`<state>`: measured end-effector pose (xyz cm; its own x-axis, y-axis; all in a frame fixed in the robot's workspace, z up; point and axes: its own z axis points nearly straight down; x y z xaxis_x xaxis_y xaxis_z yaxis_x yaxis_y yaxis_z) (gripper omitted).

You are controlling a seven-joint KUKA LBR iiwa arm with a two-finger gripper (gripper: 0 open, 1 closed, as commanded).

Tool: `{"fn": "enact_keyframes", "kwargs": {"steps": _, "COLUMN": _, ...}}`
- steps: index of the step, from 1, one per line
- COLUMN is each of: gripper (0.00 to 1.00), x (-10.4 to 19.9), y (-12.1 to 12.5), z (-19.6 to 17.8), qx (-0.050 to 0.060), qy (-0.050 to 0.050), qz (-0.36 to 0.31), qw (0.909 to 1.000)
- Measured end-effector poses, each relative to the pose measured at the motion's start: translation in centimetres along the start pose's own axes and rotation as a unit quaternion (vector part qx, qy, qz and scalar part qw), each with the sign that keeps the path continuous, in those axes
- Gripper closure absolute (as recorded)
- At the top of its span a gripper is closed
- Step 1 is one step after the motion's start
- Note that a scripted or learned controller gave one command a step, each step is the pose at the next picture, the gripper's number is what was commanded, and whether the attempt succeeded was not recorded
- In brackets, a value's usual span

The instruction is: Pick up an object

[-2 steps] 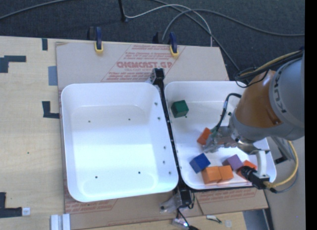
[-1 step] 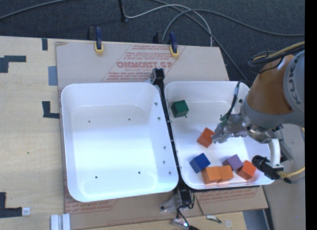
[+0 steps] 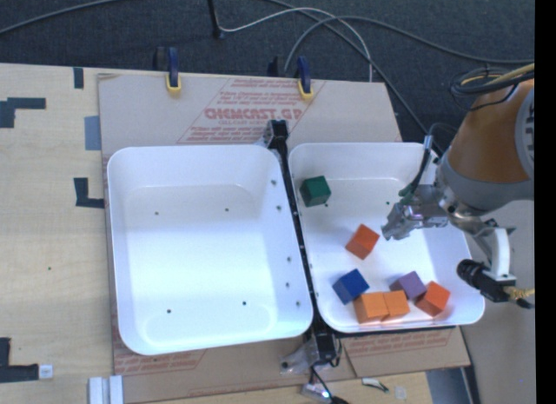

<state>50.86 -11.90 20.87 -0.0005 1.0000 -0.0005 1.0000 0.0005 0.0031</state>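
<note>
While the right bin is entered by the gripper, whose grasp cannot be told, the approach step is judged in hand. A short descent leftward is called for onto the orange cube, lying just beside, corner-on, with no long axis.

The arm is cut off at the right, so only its orange band and wrist are seen. The claw is small and blurred, and its state cannot be made out. The right bin has its right rim hidden by the arm. The surface is cropped at the left edge.
</note>
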Motion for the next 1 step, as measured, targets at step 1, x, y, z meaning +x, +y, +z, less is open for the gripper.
{"fn": "enact_keyframes", "kwargs": {"steps": 1, "gripper": 1.00, "x": 0.01, "y": 0.05, "z": -5.20, "qx": 0.000, "qy": 0.000, "qz": 0.000, "qw": 1.0000}}
